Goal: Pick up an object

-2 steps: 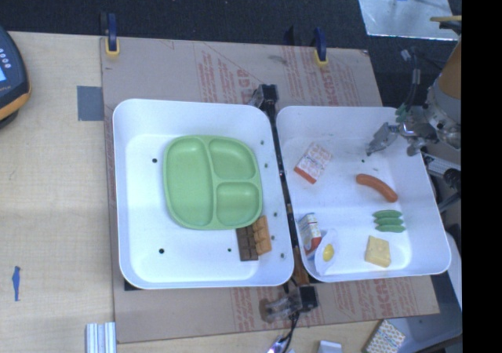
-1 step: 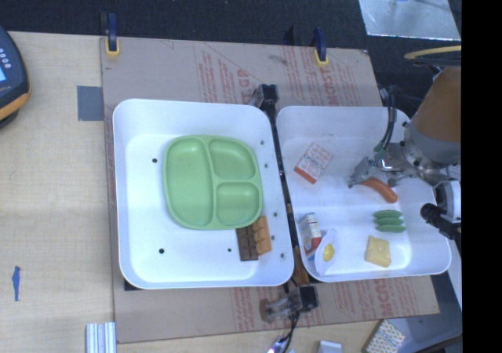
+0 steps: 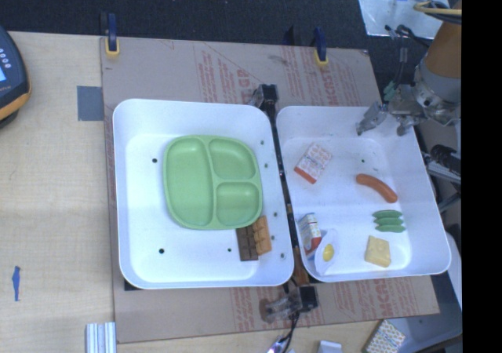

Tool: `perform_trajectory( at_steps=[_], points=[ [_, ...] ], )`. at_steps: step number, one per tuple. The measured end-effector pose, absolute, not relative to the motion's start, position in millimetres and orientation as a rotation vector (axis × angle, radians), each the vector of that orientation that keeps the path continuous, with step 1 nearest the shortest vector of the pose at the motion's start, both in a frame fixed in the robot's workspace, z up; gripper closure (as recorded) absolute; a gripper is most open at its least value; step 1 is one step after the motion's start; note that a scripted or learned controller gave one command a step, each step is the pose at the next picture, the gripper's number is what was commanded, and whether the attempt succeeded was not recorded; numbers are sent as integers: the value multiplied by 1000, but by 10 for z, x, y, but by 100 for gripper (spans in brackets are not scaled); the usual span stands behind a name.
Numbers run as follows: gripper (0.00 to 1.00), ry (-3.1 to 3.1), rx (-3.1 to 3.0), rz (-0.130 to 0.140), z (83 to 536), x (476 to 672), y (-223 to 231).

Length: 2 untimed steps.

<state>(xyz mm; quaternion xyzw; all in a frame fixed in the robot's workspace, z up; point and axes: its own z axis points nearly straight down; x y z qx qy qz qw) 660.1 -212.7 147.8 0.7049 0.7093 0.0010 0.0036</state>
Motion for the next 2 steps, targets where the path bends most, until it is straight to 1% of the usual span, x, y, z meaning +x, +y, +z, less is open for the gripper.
perform_trajectory(
  at_steps=[1, 2],
  points=[
    [0, 2231, 2222, -9, 896, 5896, -1980],
    [100, 2231, 2215, -6, 1029, 5929, -1996]
  ],
)
